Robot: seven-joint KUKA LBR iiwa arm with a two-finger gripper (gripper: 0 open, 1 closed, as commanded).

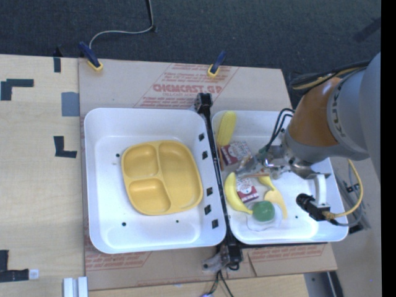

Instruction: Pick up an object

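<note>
gripper [257, 164] low in the right bin [322, 231], over the clutter | jaws: cannot tell | bananas [234, 193], green ball [263, 211] within reach | yellow tray [162, 177] alone in left bin [99, 184]

I count two white bins: the left bin [99, 184] and the right bin [309, 228]. In the left one I see one yellow divided plate [162, 177] with three compartments. In the right one I make out two bananas [234, 193] [276, 200], one green ball [263, 211], one yellow corn cob [227, 127] and one crumpled packet [238, 152]. One small red-and-white item [247, 193] lies among them; I cannot tell what it is. Two yellow clamps [90, 55] [216, 65] sit at the cardboard's far edge.
</note>
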